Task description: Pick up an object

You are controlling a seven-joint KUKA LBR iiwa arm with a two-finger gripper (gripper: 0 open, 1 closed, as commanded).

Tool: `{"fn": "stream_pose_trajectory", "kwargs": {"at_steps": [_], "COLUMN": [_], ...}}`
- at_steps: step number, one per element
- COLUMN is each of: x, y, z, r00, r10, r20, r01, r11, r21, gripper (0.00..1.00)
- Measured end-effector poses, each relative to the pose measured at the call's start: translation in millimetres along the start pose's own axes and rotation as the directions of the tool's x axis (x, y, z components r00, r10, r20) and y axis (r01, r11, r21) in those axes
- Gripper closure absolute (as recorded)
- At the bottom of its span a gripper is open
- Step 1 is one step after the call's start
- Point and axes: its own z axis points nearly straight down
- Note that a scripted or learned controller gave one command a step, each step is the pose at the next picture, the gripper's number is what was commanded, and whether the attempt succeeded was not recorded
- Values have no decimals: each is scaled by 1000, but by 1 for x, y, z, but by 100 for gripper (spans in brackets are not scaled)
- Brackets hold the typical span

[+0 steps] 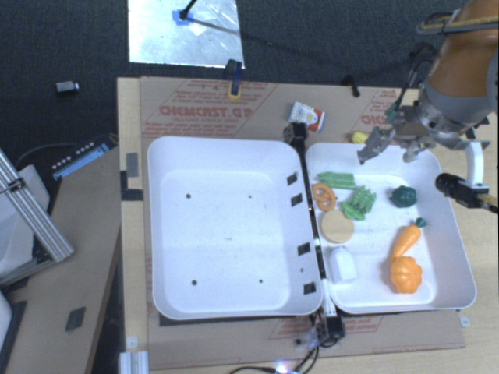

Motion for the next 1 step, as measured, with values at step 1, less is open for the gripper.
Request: {"fn": "stream_pose_trajectory", "kwargs": {"at_steps": [1], "x": [-9], "y": [4], "z": [167], "r00": [1000], "r10": [2], "r20": [-1], "r01": [-2], "r11": [1000], "r21": [10], "gripper": [0]}}
